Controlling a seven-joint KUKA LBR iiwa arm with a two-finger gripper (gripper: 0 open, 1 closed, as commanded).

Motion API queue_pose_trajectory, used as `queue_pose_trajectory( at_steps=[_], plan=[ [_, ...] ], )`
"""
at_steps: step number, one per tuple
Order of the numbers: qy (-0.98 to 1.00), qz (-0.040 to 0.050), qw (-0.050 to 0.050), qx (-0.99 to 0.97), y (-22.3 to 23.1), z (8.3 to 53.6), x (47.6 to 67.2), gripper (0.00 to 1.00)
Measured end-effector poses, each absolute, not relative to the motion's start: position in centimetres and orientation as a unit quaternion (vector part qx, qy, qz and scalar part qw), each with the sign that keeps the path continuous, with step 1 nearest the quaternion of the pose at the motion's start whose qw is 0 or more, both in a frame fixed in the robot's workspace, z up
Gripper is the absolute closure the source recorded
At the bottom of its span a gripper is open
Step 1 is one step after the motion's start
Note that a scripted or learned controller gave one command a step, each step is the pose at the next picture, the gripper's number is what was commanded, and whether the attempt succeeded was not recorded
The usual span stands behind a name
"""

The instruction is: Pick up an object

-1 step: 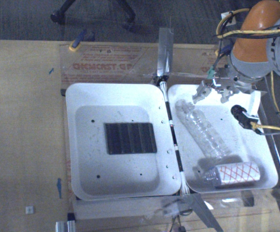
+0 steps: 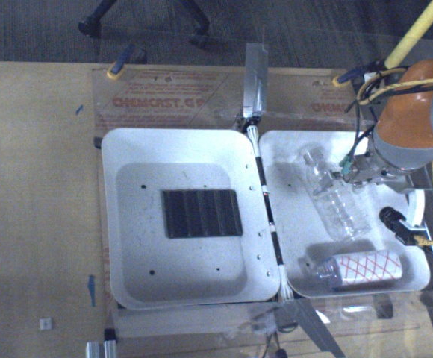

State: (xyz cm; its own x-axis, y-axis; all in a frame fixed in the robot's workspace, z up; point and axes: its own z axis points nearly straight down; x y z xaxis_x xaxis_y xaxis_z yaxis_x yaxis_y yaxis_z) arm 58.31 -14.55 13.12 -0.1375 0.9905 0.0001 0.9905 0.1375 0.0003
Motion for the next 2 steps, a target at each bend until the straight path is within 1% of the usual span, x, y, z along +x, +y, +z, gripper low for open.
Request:
queue_pose_trajectory(
  at_steps=[1, 2],
  plan=[
    [0.797, 0.002, 0.003, 0.603, -13.4, 9.0, 58.1, 0.0],
    [0.796, 0.0004, 0.003, 0.606, -13.8, 10.1, 58.0, 1.0]
  ],
)
